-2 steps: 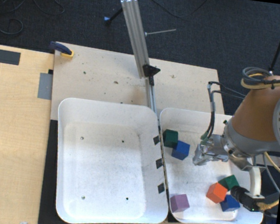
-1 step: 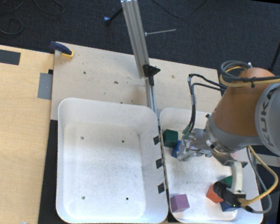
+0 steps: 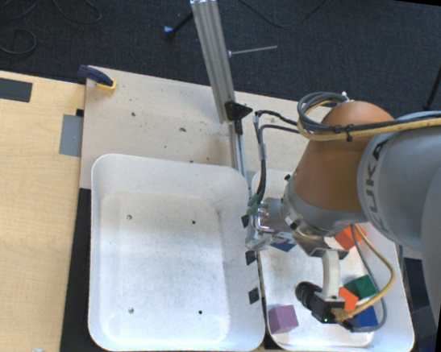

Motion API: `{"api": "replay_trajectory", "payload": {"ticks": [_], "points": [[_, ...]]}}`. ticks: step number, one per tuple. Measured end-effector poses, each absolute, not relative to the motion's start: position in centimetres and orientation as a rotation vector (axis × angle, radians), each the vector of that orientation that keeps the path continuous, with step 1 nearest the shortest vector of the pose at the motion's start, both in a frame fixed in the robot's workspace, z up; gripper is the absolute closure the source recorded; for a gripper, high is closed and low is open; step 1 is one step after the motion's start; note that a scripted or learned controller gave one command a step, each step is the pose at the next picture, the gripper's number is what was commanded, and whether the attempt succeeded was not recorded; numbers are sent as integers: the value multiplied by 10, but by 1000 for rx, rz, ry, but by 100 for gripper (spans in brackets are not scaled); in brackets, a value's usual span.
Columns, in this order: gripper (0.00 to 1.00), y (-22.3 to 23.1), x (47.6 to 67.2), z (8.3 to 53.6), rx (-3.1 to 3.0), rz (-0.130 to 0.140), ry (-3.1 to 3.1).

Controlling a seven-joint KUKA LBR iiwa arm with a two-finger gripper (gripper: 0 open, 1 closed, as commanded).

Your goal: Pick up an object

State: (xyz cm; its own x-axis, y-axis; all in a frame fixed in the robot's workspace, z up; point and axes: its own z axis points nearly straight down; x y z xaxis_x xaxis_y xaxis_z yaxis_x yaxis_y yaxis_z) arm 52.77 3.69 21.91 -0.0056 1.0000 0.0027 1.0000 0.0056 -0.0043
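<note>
My gripper (image 3: 260, 235) hangs low over the left side of the right bin (image 3: 397, 341), close to the wall it shares with the left bin. A small blue piece (image 3: 284, 242) shows right beside the gripper, partly hidden by the wrist; whether it is held I cannot tell. A purple cube (image 3: 283, 317) lies at the bin's front left, apart from the gripper. At the right of the bin a green block (image 3: 364, 286), an orange block (image 3: 348, 297) and a blue block (image 3: 364, 317) lie clustered. Another orange piece (image 3: 345, 237) peeks out behind the wrist.
The left bin (image 3: 120, 198) has only dark specks on its floor. A slanted aluminium bar (image 3: 218, 57) rises behind the bins. The arm's bulk covers the back of the right bin. A blue and yellow clamp (image 3: 97, 76) sits at the bench's far left corner.
</note>
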Motion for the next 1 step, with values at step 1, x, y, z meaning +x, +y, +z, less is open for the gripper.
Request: {"api": "replay_trajectory", "payload": {"ticks": [1], "points": [[100,96,528,216,-2212,2,-2225]]}}
